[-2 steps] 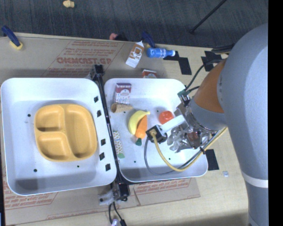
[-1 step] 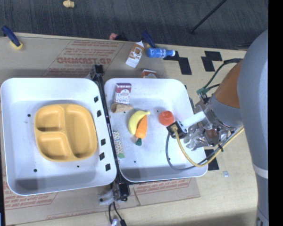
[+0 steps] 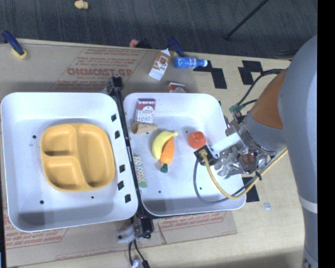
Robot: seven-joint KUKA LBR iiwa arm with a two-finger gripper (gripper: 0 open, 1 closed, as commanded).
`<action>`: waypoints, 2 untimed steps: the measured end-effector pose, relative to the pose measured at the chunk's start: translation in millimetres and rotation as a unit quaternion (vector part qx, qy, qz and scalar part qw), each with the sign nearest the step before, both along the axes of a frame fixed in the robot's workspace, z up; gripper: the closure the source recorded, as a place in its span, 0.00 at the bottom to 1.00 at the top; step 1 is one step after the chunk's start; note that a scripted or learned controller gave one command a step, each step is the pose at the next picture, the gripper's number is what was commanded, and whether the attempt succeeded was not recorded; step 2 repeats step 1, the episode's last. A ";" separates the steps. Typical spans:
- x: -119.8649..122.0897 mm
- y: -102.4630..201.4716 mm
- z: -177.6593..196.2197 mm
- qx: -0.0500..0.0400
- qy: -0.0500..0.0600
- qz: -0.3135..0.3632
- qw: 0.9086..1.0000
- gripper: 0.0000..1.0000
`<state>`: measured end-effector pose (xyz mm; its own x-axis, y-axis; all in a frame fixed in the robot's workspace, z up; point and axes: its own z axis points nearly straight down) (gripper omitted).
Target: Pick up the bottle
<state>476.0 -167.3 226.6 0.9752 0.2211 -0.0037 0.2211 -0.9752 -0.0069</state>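
Hand over the right bin's right edge, bottle out on the bench.

The hand (image 3: 233, 165) hangs at the right edge of the right bin (image 3: 212, 197); we cannot tell whether it is wide or narrow. Nearest it in that bin we count one red-orange round thing (image 3: 196, 139), then one banana (image 3: 161, 140) with one carrot (image 3: 167, 151) against it, and one small carton (image 3: 146, 110) by the far wall. The one blue bottle (image 3: 190, 63) lies on its side on the bench (image 3: 268, 239), outside both bins, past the right bin's far rim and well apart from the hand, with a second carton (image 3: 160, 65) beside it. The left bin (image 3: 11, 149) holds one yellow divided tray (image 3: 78, 155).
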 end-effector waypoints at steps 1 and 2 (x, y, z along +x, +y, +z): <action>0.3 23.0 12.2 -0.001 -0.001 -0.008 1.000 1.00; 0.3 23.0 12.2 -0.001 -0.001 -0.008 1.000 1.00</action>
